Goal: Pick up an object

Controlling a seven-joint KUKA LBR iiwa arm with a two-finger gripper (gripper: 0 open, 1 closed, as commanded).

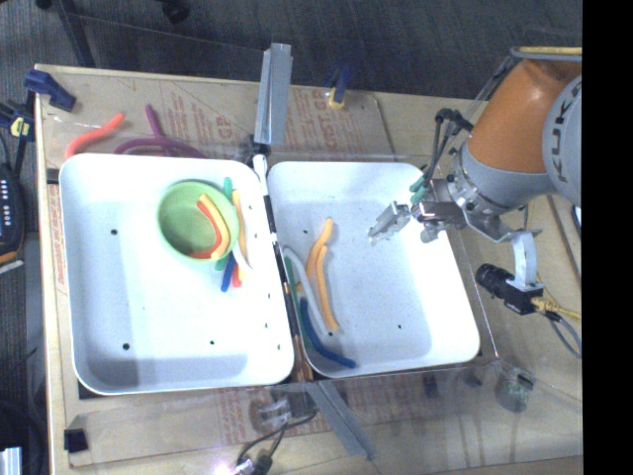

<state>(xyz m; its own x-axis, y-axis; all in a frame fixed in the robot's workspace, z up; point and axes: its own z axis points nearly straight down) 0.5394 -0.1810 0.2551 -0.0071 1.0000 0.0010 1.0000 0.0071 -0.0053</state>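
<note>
The tool (388, 222), its grip state unreadable, hovers right of the orange strip (320, 271) (nearest pick); it should descend centred across it.

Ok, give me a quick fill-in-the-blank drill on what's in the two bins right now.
1. The green bowl sits in the ____ bin.
2. The long orange strip lies in the ____ bin.
3. The gripper is over the ____ bin.
4. The blue strip lies near that bin's ____ wall.

Missing words: left; right; right; left
</note>
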